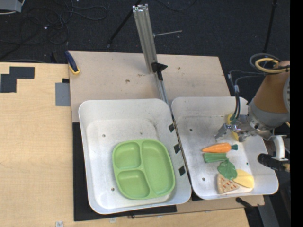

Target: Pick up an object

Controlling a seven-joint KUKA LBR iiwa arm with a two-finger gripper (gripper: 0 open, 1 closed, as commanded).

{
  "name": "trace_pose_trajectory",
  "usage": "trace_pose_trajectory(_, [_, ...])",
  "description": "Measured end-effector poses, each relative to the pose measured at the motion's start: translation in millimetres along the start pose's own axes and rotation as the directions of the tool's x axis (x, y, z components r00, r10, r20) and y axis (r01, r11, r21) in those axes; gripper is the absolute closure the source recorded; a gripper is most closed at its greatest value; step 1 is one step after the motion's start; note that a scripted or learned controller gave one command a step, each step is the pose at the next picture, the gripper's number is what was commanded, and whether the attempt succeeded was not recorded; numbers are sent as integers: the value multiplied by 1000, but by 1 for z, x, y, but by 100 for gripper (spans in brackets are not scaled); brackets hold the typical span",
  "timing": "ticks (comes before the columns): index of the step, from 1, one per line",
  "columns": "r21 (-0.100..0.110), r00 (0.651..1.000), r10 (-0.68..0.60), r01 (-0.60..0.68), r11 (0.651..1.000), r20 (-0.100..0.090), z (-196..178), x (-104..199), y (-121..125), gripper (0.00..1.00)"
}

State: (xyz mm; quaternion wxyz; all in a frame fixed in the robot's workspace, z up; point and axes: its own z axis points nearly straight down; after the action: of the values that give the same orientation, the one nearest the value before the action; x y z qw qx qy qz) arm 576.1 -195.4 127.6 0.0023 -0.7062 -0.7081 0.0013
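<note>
In the right bin [199,122] lie an orange toy carrot [218,148], a dark green piece [215,158], a leafy green piece [227,170], a yellow wedge [244,178] and a waffle-like piece [226,185]. My gripper [232,130] hangs just above and to the right of the carrot, near the bin's right side. Nothing shows between its fingers. The grey arm with its orange band [271,93] comes in from the right.
The left bin [94,126] holds a green divided tray [142,168]. A metal post [147,37] rises behind the bins. Wooden bench surface lies to the left and behind.
</note>
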Motion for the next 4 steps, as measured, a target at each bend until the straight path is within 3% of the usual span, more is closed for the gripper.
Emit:
trace_pose_trajectory(1, [-4,1000,3,-3,1000,0,38,0,2,0])
trace_pose_trajectory(2, [-11,1000,3,-3,1000,-1,25,0,4,100])
trace_pose_trajectory(4, [-8,1000,1,-1,1000,3,-70,-7,13,100])
